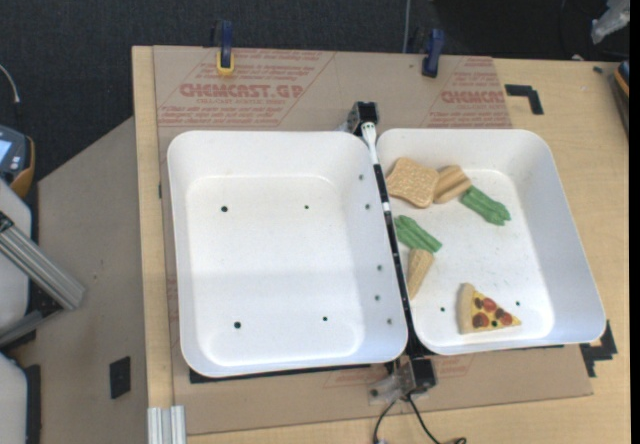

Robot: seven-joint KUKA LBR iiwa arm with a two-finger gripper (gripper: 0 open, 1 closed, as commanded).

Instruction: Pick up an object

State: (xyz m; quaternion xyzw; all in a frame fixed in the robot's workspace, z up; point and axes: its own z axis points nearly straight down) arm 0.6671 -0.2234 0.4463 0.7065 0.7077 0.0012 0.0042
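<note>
Pizza slice (486, 311) fully visible; tan wedge (417, 270) half under green piece (416, 233).

All the pickable pieces lie flat in the right bin (560, 202), toward its left half. A square tan cracker (411, 182) sits near the upper left, with a smaller tan bread piece (452, 183) touching its right edge. Just right of that lies a green pod (486, 205), slanted. A second green pod (416, 233) lies lower, by the bin's left wall, and a tan wedge (417, 270) rests just below it (apparently touching). A pizza slice (484, 311) with red dots lies near the front, apart from the rest.
</note>
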